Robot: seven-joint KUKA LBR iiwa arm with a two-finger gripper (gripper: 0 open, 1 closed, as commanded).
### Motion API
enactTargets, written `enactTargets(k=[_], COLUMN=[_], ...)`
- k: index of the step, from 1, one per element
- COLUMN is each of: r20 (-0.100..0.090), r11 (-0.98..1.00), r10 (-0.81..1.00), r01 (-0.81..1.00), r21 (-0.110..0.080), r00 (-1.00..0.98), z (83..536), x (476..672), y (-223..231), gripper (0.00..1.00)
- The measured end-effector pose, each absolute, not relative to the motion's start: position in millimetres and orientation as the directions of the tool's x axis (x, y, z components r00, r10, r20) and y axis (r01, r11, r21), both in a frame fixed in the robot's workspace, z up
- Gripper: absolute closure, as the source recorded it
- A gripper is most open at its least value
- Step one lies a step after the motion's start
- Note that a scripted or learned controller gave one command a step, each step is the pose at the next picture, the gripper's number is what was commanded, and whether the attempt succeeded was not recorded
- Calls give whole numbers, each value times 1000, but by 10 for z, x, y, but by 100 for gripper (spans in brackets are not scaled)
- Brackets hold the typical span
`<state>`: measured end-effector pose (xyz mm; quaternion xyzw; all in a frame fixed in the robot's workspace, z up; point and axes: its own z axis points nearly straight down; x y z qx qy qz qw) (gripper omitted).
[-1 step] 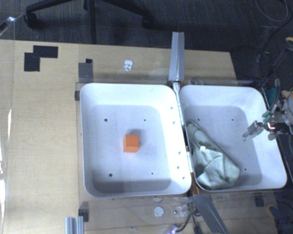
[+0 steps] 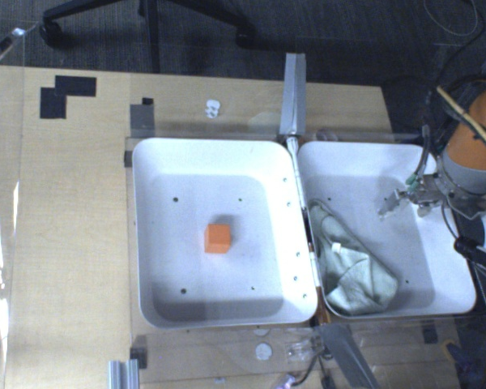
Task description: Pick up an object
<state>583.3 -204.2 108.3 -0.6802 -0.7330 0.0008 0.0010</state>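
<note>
Work has barely begun: my end effector (image 2: 398,197) hangs over the right bin (image 2: 445,294), grip state impossible to tell, nothing visibly held. Orange cube (image 2: 218,238) sits in the left bin (image 2: 158,298); grey cloth (image 2: 352,272) lies nearer.

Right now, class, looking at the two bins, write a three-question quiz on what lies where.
1. True or false: the orange block lies in the right bin.
2. What lies in the right bin's near-left corner?
3. Over which bin is the hand? A left bin; B right bin.

Key: 1 false, it lies in the left bin. 2 a crumpled pale cloth. 3 B.
</note>
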Motion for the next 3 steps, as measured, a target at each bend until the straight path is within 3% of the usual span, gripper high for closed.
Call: enactTargets(k=[1, 2, 3], r20=[1, -1, -1], r11=[79, 59, -70], r10=[997, 998, 998], r01=[997, 998, 998], r21=[-3, 1, -1], r00=[-79, -59, 70], z=[1169, 1761, 2015], x=[5844, 6607, 6692], y=[-2026, -1654, -1497], gripper=[100, 100, 100])
